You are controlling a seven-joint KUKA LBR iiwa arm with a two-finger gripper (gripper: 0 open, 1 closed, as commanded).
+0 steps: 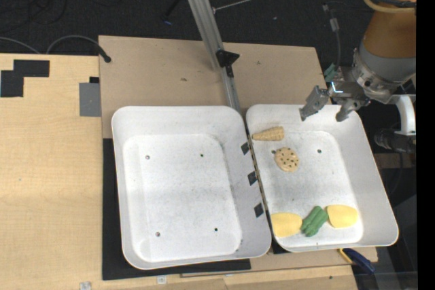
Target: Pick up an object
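Toys lie along the near wall of the right bin [380,207]: a yellow piece [286,224], a green piece [313,221] touching it, and a second yellow piece [342,216] just beside. Farther back sit a speckled cookie [287,159] and, near the divider, a tan cone [268,134]. Above the bin's far right corner the gripper [328,109] hangs, fingers spread wide, holding nothing.

You are getting plenty of open floor in the left bin [180,180]. In the right bin [353,159] a cone [269,134] and a cookie [287,159] are crowding the near-left part, while two yellow pieces [286,224] [342,216] and a green piece [313,221] are lining the front, touching; the middle is lying free
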